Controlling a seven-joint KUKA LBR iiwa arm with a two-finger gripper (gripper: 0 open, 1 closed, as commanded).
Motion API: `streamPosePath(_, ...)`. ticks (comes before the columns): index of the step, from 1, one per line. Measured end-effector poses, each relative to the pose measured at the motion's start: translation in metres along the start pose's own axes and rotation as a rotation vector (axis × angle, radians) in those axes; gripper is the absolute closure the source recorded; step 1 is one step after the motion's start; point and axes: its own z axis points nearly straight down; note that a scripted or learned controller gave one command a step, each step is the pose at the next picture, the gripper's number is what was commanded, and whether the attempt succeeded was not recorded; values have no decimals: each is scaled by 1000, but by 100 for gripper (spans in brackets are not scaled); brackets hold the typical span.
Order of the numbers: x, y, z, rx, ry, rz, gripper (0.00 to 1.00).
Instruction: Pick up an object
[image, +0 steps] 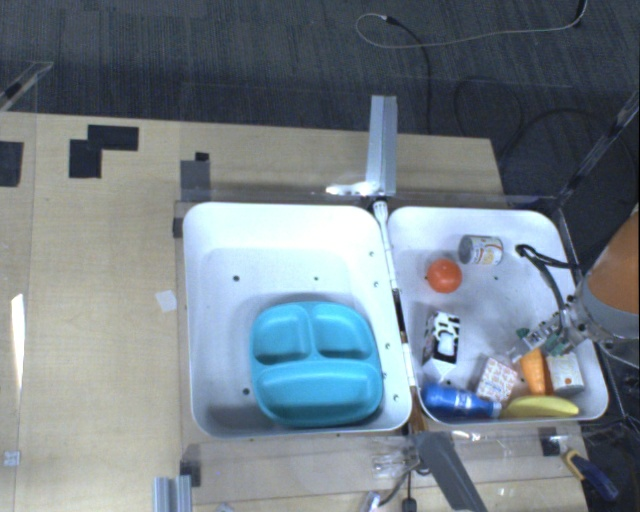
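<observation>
Nearest me, along the front wall of the right bin (498, 214), lie a blue bottle (455, 402), a banana (541, 406) and a small patterned packet (496, 379). Just behind them the gripper (543, 343) sits low over an orange carrot-like piece (536, 372) and a white box (566, 371); whether it is open or closed I cannot tell. This looks like the reach onto a target, nothing lifted yet. Next it must close squarely and rise. Farther back sit an orange ball (444, 275) and a can (481, 250); the left bin (215, 300) holds a blue tray (316, 362).
</observation>
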Motion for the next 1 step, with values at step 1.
streamPosePath(1, 27, 15, -30, 5, 8, -334, 100)
